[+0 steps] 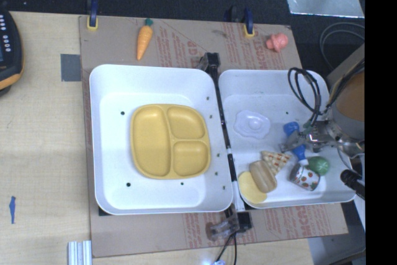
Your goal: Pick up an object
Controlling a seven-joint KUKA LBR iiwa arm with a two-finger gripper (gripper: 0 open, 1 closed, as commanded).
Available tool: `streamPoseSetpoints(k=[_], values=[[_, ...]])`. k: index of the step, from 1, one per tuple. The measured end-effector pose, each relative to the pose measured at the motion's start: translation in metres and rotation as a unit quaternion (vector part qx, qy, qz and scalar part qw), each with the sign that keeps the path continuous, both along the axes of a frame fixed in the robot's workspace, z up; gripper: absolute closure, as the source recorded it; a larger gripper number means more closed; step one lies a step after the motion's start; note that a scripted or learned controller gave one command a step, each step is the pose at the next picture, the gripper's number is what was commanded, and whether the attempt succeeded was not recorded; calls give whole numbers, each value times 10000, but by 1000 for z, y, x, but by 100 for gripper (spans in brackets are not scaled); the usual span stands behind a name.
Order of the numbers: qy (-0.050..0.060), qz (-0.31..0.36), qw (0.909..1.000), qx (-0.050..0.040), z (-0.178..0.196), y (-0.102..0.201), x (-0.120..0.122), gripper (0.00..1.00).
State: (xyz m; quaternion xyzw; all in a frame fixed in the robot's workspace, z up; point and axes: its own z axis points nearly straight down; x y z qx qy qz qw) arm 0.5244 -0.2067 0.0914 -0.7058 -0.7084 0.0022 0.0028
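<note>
So the end effector is down at the right side of the right bin, hanging over a cluster of small stuff, and honestly I can't tell what state it's in because the wrist and the black cables looping above it cover the tip. Right around it things are crowded: a blue piece just to its left, a green round thing just below on the right, and a white item with red spots touching the green one near the bin's front wall. A bit further left there's a tan striped cone shape, then a bread-roll-looking object resting partly on a yellow disc in the front left corner. A clear plastic lid-like thing lies alone mid-bin, with bare white floor around it and behind it toward the back wall, so that's the open room. The left bin carries just a yellow divided plate in the middle, with a wide bare margin on all sides. Outside the bins, on the counter, a toy carrot lies behind the left bin and a pink object behind the right one, both well apart from the arm.
</note>
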Motion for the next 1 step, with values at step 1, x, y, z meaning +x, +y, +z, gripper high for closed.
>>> streamPoseSetpoints(k=[1], values=[[-22, 5, 10000, -13, 11, -2, 2, 100]])
